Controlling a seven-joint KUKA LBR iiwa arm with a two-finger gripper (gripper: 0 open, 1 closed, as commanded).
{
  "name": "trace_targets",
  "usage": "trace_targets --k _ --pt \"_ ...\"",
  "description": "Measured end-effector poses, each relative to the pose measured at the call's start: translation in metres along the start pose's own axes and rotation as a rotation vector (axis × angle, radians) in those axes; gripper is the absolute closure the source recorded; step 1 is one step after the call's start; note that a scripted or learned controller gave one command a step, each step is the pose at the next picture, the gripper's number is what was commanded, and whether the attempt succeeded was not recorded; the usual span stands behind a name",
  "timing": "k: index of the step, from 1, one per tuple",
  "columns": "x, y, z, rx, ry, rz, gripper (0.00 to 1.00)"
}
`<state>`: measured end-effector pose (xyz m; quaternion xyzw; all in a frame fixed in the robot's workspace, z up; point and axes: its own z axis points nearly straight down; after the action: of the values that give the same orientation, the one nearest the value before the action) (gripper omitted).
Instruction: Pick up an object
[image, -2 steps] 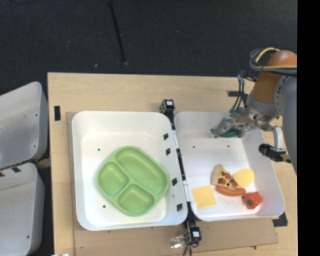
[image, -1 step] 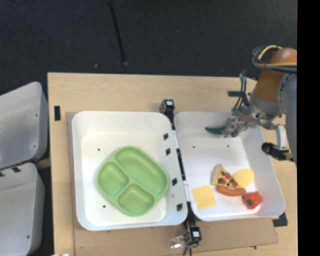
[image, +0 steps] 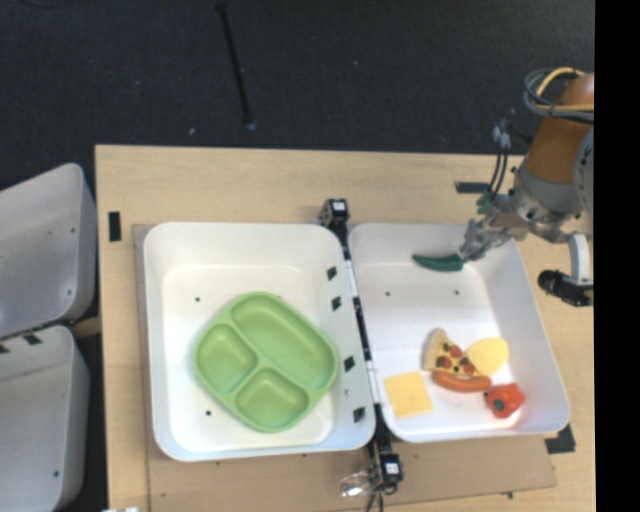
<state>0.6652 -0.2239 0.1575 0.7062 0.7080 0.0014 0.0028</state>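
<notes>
The wooden bench (image: 120, 300) carries two shallow white plastic bins side by side. The left bin (image: 170, 270) holds a light green three-compartment plastic tray (image: 265, 362), lying flat near its centre.

The right bin (image: 530, 330) holds the smaller toys. At about five o'clock in it lies a cluster: a toy pizza slice (image: 446, 357) with red toppings, a red toy sausage (image: 461, 381) touching its lower edge, a round yellow piece (image: 489, 353) just beside both, a flat yellow cheese-like square (image: 408, 394) at seven o'clock of the cluster, and a small red pepper-like toy (image: 505, 400) nearest the bin's corner.

The grey arm with its orange band (image: 555, 150) reaches in at the bin's one o'clock corner. The two-finger gripper (image: 478, 243) sits right at the end of a slim dark green curved toy, perhaps a bean pod or chilli (image: 440, 262), which lies near the bin's twelve o'clock wall.

That green piece looks like hollow moulded plastic: light, stiff, smooth and likely slippery, narrow enough to roll out of a pinch. Its thicker middle would seem a safer hold than the tapering tip.

The fingertips are small and blurred against the bin wall, so I cannot tell how they stand or whether they grip the pod. The arm's upper links are cut off by the frame edge.
</notes>
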Motion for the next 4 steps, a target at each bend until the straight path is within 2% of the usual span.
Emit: trace_targets --k 1,2,4 --pt "0.0 0.003 -0.045 0.0 0.0 -0.002 1.0" --pt "0.001 0.003 -0.11 -0.001 -0.001 -0.003 1.0" --pt "0.102 -0.002 -0.113 0.007 0.002 -0.002 1.0"
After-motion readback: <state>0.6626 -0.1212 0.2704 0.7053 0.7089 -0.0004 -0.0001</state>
